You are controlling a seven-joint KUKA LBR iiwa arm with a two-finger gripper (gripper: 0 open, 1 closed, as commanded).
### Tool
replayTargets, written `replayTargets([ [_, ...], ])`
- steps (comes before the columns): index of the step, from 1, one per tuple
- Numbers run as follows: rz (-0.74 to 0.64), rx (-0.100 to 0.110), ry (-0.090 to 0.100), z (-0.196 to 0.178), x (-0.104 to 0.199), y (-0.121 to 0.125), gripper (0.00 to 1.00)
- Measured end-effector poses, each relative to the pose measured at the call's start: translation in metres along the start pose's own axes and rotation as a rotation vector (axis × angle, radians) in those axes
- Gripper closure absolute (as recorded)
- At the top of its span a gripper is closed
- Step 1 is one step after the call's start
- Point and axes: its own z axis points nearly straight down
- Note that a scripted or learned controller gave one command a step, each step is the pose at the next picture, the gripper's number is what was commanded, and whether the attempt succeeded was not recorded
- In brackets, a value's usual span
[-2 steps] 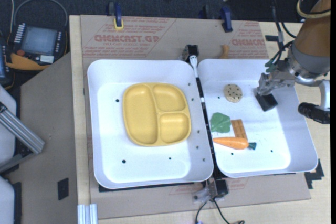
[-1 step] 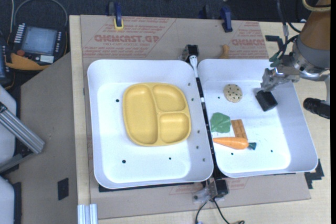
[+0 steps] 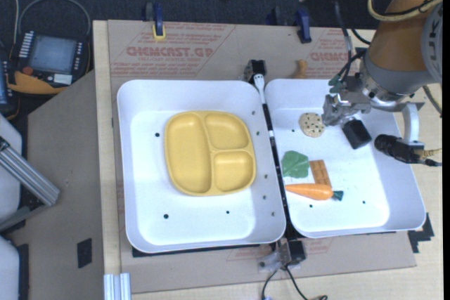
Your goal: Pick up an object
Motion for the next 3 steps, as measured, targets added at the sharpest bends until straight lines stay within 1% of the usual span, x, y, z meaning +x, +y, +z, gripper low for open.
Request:
replayTargets([
  [1, -0.001, -0.005, -0.001, -0.012, 0.061, 0.004, 1.0],
  [2, 0.0, -0.005, -0.001, -0.022, 0.111, -0.002, 1.0],
  [3, -0.001, -0.005, -0.001, -0.033, 0.166, 0.001, 1.0],
])
